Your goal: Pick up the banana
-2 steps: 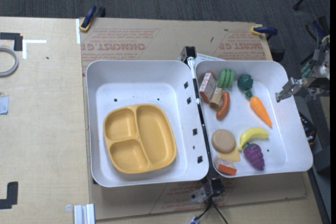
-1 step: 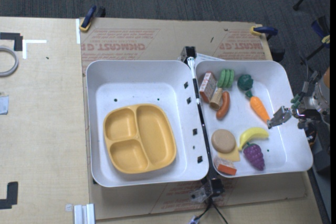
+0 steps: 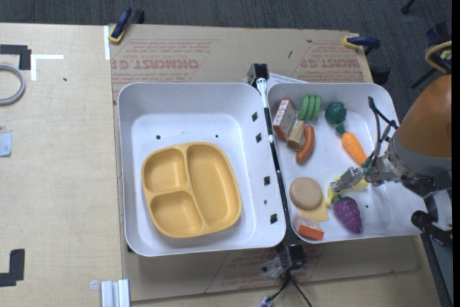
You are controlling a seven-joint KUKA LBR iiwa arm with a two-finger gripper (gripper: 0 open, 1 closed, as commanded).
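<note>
The camera view shows the gripper [image 3: 350, 179] low in the right bin [image 3: 384, 101], reaching in from the right. Its fingers look closed on a small yellow bit, which I think is the banana [image 3: 336, 187]. The banana sits between the cookie [image 3: 306, 192] and the grapes [image 3: 347, 213]. The gripper is low so it can grab. The tray [image 3: 190, 189] is in the left bin [image 3: 187, 101].
</note>
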